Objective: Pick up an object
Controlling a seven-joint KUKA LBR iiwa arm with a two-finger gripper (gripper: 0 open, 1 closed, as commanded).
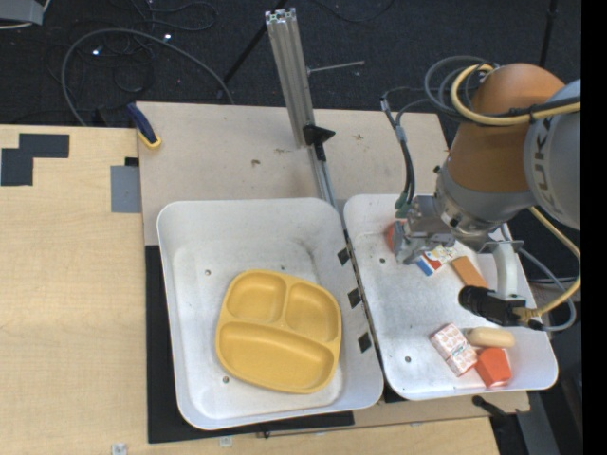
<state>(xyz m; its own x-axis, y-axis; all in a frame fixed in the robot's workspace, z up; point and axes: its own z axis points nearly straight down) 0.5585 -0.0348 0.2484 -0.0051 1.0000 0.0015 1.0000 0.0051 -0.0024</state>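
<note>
Presently the task is judged to be at the approach-and-grasp step: the grey arm with the orange band [498, 140] reaches in from the right of the frame, and the two-finger gripper [414, 246] sits low over the upper left part of the shallow white right bin [408, 330]. Whether the gripper is apart or together cannot be told from this angle, and nothing is seen held in it. The likeliest targets lie close by. A small red piece [391, 236] is just to the gripper's left, and a small white carton with blue and red print [432, 263] is just to its lower right, with an orange-brown rectangular block [468, 271] beside that carton. Well apart, in the bin's lower right corner, lie a pink-and-white patterned box [453, 347], a tan oblong roll-shaped item [491, 336] and an orange-red block [493, 367]. The shallow white left bin [190, 254] holds a yellow plastic tray with three compartments [280, 330]. The next move calls for centring on one item, closing firmly on it and lifting straight up clear of its neighbours. Dark lettering on the arm casing at the right edge is cut off and reads only in part. The print on the cartons is too small to read.
</note>
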